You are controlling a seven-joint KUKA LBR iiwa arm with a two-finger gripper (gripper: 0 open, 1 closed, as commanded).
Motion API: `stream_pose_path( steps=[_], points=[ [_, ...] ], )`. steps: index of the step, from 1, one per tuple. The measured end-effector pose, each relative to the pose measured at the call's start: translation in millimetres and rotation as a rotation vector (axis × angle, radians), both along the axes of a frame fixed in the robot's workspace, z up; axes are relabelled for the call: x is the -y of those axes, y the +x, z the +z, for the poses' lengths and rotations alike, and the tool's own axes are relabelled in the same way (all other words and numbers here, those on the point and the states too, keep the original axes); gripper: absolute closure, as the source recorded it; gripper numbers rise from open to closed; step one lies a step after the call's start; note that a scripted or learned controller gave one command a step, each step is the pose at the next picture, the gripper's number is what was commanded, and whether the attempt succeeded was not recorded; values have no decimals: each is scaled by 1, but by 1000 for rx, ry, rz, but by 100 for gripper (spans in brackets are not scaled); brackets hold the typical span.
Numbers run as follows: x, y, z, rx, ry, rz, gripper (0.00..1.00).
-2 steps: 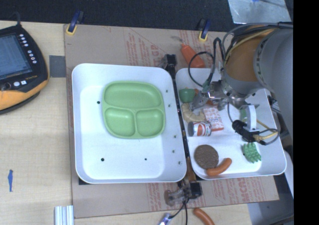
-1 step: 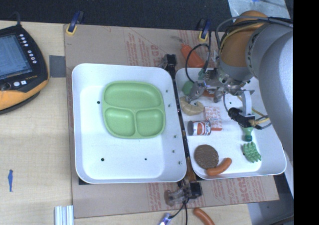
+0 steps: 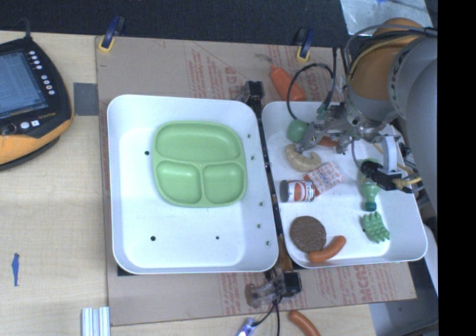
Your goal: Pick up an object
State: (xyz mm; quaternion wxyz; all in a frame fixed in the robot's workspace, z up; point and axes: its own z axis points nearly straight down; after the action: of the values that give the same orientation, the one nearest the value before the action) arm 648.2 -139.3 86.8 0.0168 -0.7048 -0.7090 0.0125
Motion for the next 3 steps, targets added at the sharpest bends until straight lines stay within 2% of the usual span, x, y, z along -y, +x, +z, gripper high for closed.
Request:
stream_pose_path(
  steps=[1,2,3],
  points=[
    [-20,0,1,-3,-2,-2,0],
    [-35,-101,5,36,-7,0,0],
    [-13,-105,5,37,-7,0,0]
  ],
)
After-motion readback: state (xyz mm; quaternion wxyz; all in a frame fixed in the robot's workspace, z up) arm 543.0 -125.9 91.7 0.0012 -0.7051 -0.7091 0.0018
